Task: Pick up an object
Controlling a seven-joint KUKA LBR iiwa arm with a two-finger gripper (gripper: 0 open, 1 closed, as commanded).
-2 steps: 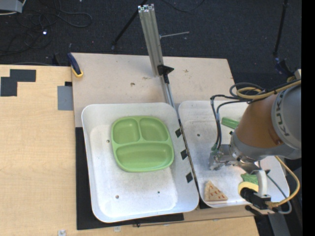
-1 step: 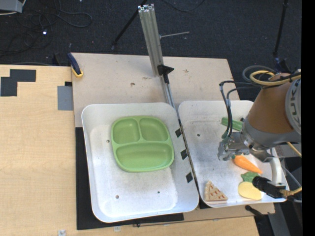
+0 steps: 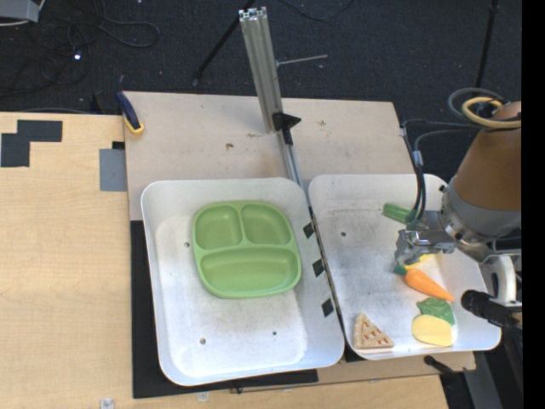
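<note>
Claw (image 3: pixel 412 250), jaws perhaps shut, hangs over carrot (image 3: pixel 427 284) near right bin's (image 3: pixel 358 216) crowded right edge.

No readable text in the scene

No letters, numbers, brand marks or signs can be made out anywhere: none on the green divided plate (image 3: pixel 247 250), none on the two white bins (image 3: pixel 170 228), and none on the toy carrot (image 3: pixel 427 284) just beside the gripper (image 3: pixel 412 250).
</note>
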